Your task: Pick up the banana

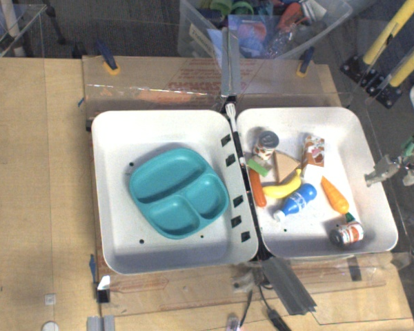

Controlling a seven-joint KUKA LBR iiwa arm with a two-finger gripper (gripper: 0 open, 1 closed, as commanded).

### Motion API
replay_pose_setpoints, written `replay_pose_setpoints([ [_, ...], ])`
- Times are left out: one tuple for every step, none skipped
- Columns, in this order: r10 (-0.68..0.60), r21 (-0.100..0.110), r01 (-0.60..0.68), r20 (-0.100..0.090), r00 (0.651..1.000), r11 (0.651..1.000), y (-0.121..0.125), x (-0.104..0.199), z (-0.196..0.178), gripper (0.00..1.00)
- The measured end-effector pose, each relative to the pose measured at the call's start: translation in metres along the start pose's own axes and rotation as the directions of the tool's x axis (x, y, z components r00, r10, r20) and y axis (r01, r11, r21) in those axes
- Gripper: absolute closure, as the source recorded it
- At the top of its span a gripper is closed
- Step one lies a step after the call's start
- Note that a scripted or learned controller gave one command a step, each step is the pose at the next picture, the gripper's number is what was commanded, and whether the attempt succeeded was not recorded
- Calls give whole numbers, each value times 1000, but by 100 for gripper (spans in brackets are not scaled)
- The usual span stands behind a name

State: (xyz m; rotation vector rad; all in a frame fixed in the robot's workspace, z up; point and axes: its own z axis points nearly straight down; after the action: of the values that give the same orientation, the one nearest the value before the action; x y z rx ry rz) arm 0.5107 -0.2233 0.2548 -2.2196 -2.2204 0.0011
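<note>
A pale wooden worktop (34, 185) carries two shallow white bins side by side, with a clear plastic tub (262, 12) of mixed coloured items behind them, its contents too jumbled to name.

The left bin (110, 185) holds a teal divided plate (178, 193) with three compartments, lying at a slant.

The right bin (372, 205) holds the clutter. The banana (284, 187) lies near the middle, curved, its upper edge tucked against a brown triangular piece (284, 164), hard to identify. Just below the banana a blue and white bottle (297, 201) lies on its side. An orange carrot (335, 195) sits to the right, apart from the banana, and a small can (347, 234) lies toward the near right corner. Another orange item (257, 188) runs along the divider, partly hidden by it.

At the right edge a grey metal pincer (390, 169) pokes in over the bin's rim, cut off by the frame; whether it is spread or pressed together cannot be told.
</note>
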Motion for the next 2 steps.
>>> replay_pose_setpoints([
  [-111,-1,111,0,994,994,-11,26,104,0],
  [-266,-8,266,5,964,964,40,73,165,0],
])
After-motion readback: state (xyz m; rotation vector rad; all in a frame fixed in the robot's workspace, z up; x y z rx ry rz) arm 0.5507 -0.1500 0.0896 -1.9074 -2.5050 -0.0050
